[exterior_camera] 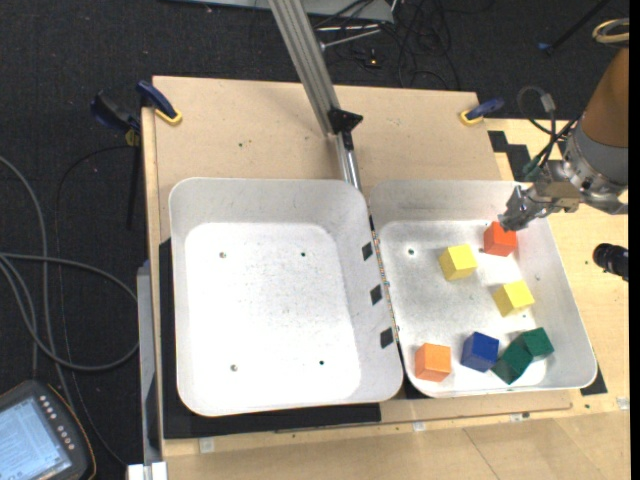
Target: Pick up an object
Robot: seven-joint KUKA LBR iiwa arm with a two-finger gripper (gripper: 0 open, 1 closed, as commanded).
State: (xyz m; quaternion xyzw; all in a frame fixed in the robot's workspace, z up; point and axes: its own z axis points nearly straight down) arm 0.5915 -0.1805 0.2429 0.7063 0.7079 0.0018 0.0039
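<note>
In the right bin [420, 208], a red block [500, 240] lies near the far right wall. My gripper [520, 214] hangs just above and behind it, its tip at the block's upper right corner. Also in the bin are two yellow blocks [459, 261] [513, 296] in the middle. An orange block [433, 360], a blue block [480, 351] and two green blocks [537, 343] [513, 362] sit along the near wall.
The left bin [260, 288] sits beside the right one, touching at the middle. A slanted metal pole [310, 63] runs from the top down to the bins' junction. Clamps [160, 103] [480, 110] hold the bench's far corners.
</note>
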